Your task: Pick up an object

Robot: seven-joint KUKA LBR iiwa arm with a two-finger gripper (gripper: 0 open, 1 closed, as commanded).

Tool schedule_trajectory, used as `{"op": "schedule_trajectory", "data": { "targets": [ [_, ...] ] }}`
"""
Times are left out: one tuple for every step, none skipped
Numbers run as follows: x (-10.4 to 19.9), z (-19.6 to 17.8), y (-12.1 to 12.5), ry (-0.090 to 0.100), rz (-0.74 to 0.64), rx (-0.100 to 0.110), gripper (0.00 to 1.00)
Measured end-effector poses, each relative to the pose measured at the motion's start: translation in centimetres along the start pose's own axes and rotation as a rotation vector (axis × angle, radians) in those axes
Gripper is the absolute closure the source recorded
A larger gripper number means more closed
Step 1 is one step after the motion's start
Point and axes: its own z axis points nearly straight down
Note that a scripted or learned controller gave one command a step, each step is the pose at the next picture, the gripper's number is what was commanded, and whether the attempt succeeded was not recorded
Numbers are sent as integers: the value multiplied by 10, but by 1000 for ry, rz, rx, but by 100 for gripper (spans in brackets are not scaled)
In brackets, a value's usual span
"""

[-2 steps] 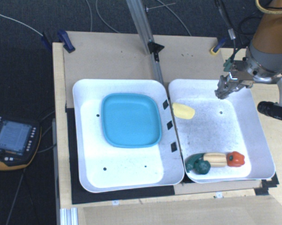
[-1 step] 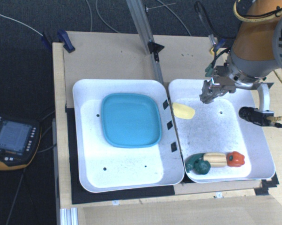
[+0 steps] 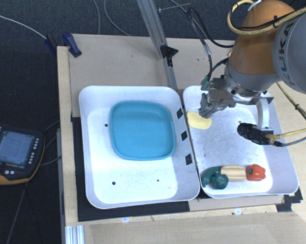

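Note:
A pale yellow object [image 3: 198, 120] lies near the left wall of the right bin [image 3: 275, 182], towards the back. My gripper [image 3: 208, 111] hangs directly over its right edge, low in the bin. Along the bin's front wall lie a dark green object [image 3: 215, 178], a tan stick-shaped piece [image 3: 233, 173] and a red piece [image 3: 255, 172], side by side. The grey and orange arm [image 3: 259, 39] comes in from the upper right.
The left bin [image 3: 92, 187] holds a shallow blue tray [image 3: 142, 130]. A black fitting with cable [image 3: 254, 132] sits over the right bin's right half. A metal post [image 3: 155, 29] rises behind the bins. A handheld pendant [image 3: 13, 151] lies off the bench to the left.

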Motion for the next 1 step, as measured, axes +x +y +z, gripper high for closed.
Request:
{"op": "schedule_trajectory", "data": {
  "targets": [
    [60,11,-3,0,-1,0,100]
  ]
}}
